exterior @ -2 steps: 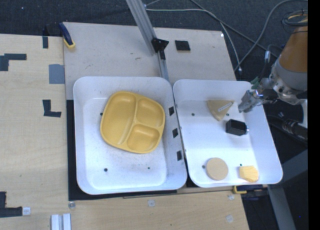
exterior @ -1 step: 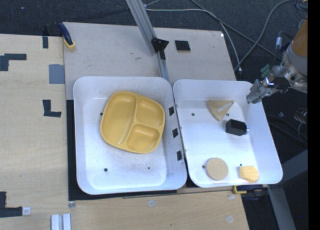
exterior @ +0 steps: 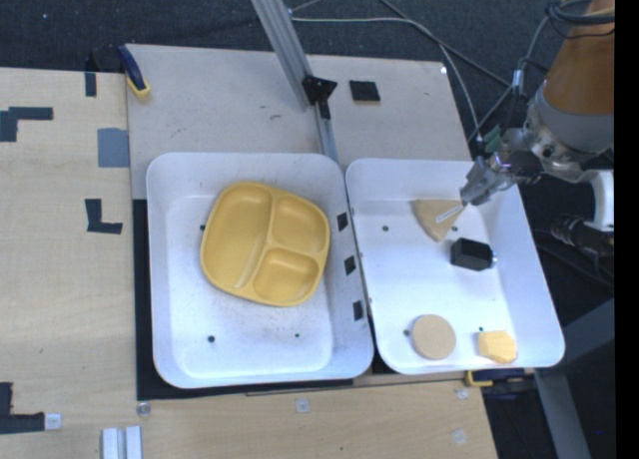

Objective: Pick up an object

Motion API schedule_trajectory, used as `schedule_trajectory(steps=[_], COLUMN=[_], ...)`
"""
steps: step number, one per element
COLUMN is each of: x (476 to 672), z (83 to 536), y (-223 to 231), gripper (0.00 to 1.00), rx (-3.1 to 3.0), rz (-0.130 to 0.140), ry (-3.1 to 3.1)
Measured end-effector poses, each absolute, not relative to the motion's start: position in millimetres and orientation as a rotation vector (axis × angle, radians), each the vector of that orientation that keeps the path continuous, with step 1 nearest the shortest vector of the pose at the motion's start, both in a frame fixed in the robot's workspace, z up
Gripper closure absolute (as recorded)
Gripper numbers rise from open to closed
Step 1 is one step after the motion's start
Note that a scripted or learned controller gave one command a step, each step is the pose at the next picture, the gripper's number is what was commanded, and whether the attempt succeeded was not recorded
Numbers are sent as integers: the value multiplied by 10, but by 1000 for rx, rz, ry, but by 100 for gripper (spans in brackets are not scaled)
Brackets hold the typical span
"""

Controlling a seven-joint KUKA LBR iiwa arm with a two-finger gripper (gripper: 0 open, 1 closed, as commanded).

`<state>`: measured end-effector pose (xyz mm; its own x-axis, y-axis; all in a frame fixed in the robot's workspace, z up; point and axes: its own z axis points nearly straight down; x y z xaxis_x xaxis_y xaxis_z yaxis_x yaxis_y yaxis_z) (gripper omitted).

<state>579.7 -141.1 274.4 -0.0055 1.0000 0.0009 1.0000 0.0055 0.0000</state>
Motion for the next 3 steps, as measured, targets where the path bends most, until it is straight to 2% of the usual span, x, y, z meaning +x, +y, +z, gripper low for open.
schedule_trajectory(steps=[1, 2, 3], x=[5838, 5736, 5717], z=[2587, 2592, 2579], y=[-872, -384, 122], gripper=[100, 100, 100], rx=[-2213, -2213, -2213], rz=[1, 1, 1], ry=[-2227, -2226, -2227])
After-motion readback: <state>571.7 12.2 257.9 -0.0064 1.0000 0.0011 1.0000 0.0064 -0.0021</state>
